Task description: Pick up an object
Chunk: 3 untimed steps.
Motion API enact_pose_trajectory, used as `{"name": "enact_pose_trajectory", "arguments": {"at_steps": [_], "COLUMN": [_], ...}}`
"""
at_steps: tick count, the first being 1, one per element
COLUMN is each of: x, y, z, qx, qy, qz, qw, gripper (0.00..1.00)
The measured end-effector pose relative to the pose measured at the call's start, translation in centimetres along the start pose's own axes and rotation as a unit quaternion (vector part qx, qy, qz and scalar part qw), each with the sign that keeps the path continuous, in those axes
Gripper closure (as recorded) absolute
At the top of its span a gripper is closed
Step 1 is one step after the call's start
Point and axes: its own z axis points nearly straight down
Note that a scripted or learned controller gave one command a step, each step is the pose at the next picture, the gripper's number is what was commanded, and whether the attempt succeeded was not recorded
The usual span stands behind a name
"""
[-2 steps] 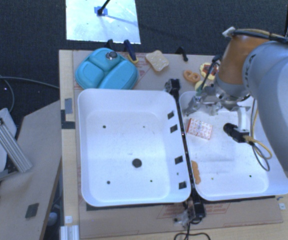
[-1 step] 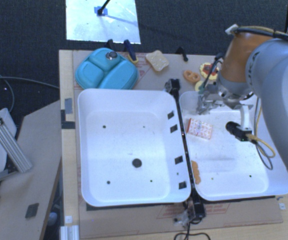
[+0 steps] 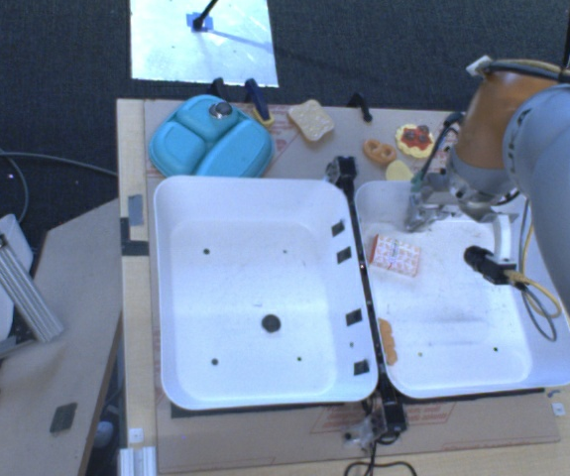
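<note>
You are looking down at a slant on two white bins set side by side, the left bin [image 3: 235,286] and the right bin [image 3: 463,350]. Take the one small packet [image 3: 396,255], white with a red pattern, as your landmark; it lies flat on the floor of the right bin, near the wall shared with the left bin.

The grey arm [image 3: 547,137] comes in from the right. Its gripper [image 3: 418,214] hangs just beyond the packet, toward the far wall of the same bin, close to it but not on it. You cannot tell how wide the gripper stands, and nothing is seen held in it.

Nearer to you than the packet, one small orange piece [image 3: 388,342] lies against the same shared wall. To the left of the packet, across that wall, one dark round disc [image 3: 271,322] sits near the middle of the left bin. Four small black tabs [image 3: 344,256] sit along that wall, on the left bin's side.

Beyond the packet, outside the bins on the bench, you have five things:
- one yellow piece [image 3: 399,172]
- one pretzel [image 3: 379,150]
- one round red-topped piece [image 3: 415,139]
- one slice of toast [image 3: 311,120]
- far to the left, one blue divided dish [image 3: 210,137]
</note>
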Motion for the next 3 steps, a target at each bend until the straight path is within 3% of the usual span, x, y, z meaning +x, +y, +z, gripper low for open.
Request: {"name": "enact_pose_trajectory", "arguments": {"at_steps": [1, 2, 3], "x": [6.2, 16.0, 21.4], "y": [-7.6, -5.9, -5.7], "z": [-10.7, -10.0, -10.0], "qx": [-0.001, 0.0, 0.0], "qy": [0.002, 0.003, 0.002], "qz": [-0.004, -0.007, -0.005], "qw": [1.0, 1.0, 1.0], "gripper": [1.0, 1.0, 1.0]}}
